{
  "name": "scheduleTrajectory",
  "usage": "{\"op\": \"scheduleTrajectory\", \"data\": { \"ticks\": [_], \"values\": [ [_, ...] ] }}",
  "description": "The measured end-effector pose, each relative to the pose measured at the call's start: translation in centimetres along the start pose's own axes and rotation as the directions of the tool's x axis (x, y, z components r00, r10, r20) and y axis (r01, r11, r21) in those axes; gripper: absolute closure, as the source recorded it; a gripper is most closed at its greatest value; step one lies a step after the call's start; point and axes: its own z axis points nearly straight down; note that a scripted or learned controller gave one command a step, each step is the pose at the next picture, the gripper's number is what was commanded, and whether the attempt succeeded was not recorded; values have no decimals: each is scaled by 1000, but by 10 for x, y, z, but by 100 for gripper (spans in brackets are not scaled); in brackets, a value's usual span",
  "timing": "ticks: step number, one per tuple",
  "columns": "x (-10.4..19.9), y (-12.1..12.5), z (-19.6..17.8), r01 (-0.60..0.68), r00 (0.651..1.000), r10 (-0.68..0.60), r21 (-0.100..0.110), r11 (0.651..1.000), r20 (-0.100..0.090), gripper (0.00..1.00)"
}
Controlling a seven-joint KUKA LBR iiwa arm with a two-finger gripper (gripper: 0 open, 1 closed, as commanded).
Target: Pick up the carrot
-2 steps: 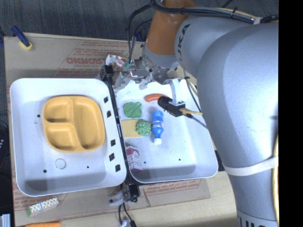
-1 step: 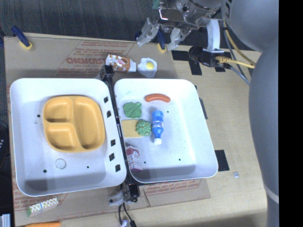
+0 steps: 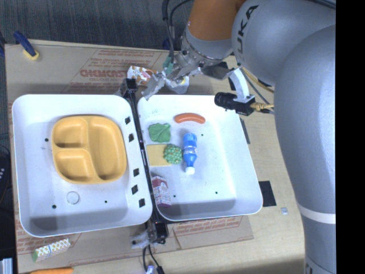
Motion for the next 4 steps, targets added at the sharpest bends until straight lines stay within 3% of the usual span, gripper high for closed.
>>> {"op": "scheduleTrajectory", "data": {
  "ticks": [1,2,3,4],
  "values": [
    [-37,-17,18,380,925,-380,0,925,1,0],
    [-18,-47,76,428,904,-428,-1,904,1,0],
    [-42,-28,14,436,900,-436,-2,900,3,0],
    [-42,-28,3,438,899,-438,-2,899,5,100]
  ]
}}
